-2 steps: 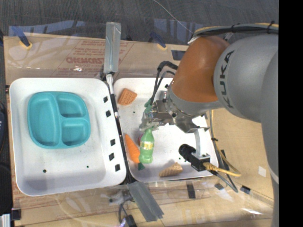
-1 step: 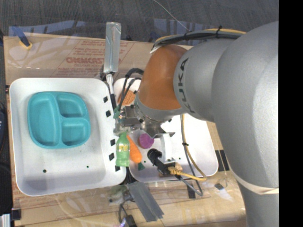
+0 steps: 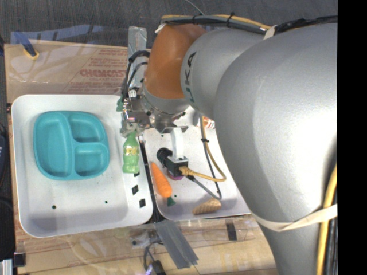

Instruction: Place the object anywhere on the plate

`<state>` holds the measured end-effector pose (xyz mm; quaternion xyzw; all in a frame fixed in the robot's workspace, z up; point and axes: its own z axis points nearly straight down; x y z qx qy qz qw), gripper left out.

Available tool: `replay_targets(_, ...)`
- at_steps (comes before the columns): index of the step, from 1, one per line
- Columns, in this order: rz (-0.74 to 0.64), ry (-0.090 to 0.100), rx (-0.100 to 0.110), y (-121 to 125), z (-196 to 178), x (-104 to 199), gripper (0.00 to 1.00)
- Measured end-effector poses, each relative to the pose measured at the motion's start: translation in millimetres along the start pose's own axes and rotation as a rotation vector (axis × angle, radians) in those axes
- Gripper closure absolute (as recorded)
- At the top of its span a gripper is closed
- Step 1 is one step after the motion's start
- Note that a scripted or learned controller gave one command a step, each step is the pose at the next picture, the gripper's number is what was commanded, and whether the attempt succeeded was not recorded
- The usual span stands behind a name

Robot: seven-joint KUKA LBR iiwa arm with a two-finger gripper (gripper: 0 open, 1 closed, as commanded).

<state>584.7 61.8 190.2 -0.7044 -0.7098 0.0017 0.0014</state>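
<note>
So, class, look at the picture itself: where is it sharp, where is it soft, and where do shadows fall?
Camera view: the teal divided plate and the carrot look fairly sharp; the close grey arm bulks large and soft-edged; light is even, without strong glare on the left white bin; a soft shadow lies under the arm in the right bin.

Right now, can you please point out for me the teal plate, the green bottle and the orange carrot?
teal plate [image 3: 49, 148]: camera view, floor of its long left compartment.
green bottle [image 3: 131, 156]: camera view, middle of its body.
orange carrot [image 3: 160, 180]: camera view, middle of its orange body.
</note>
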Motion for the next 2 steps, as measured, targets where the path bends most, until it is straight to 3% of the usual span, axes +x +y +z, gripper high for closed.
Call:
replay_targets(1, -0.006, -0.001, 0.006, 33.3, 69.9, 94.7, 1.0)
replay_targets(2, -0.003, 0.0, 0.0, 35.5, 66.4, 92.8, 0.0)
